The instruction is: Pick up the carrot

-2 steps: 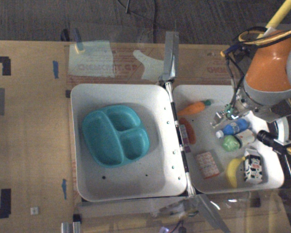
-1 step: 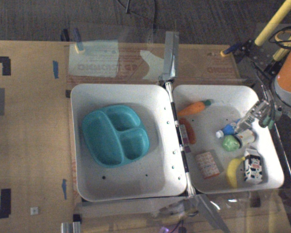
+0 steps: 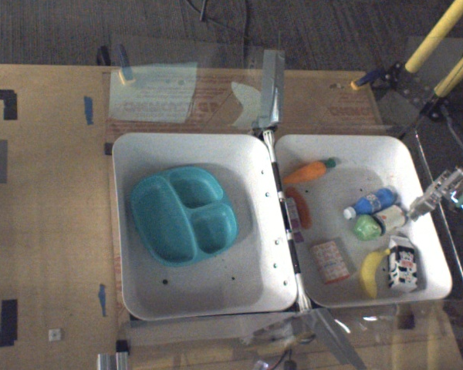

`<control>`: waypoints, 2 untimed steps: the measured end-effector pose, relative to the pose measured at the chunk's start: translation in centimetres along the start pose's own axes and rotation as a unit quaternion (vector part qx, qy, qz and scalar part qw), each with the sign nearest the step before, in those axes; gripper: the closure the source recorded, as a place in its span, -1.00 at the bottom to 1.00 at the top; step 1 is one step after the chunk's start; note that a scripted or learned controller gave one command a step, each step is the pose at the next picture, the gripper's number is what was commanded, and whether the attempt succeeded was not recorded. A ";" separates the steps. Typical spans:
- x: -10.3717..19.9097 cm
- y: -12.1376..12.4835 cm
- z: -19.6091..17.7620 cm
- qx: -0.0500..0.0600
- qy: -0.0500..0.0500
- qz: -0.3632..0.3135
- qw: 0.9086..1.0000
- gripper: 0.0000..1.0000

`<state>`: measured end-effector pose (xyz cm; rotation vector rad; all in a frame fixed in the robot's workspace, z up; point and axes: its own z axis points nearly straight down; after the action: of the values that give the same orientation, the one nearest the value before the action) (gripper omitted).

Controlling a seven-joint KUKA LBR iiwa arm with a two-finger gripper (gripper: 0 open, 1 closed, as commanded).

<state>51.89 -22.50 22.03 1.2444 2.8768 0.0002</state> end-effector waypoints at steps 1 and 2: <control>0.0 0.0 0.0 0.000 0.000 0.000 1.000 -1.00; 1.0 -1.0 10.0 0.001 0.003 0.096 0.995 -1.00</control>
<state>50.48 -22.48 12.07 1.5175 2.7495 0.0015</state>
